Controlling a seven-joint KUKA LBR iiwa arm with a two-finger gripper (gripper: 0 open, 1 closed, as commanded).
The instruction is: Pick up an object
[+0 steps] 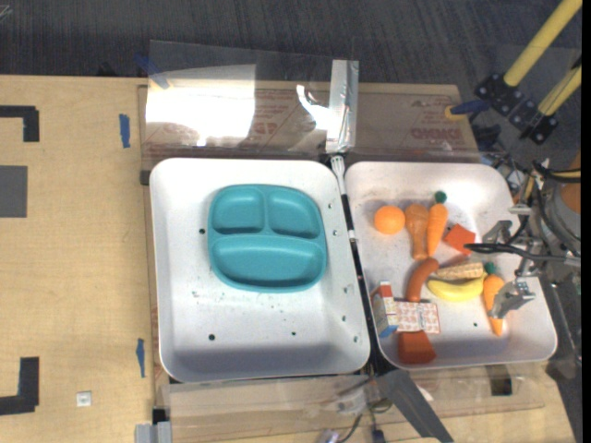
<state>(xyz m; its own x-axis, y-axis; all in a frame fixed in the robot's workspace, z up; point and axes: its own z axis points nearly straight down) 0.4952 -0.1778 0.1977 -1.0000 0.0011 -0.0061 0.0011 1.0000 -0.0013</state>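
The right white bin (pixel 531 340) holds several toy foods. Among them are an orange ball (pixel 391 219), a carrot (pixel 436 226), a red-orange block (pixel 459 238), a brown sausage (pixel 420 278), a yellow banana (pixel 455 290), a small carrot piece (pixel 494 301), a printed box (pixel 411 317) and a red block (pixel 416 347). My gripper (pixel 506 266) hangs over the bin's right side, just right of the banana. It is open, with one finger near the red-orange block and the other by the small carrot piece. Nothing is held between them.
The left white bin (pixel 175 321) bears a teal divided plate (pixel 268 233). A clear plastic panel (pixel 249 109) stands behind the bins. Yellow-legged equipment (pixel 531 53) sits at the far right. A brown bench top (pixel 65 275) extends to the left.
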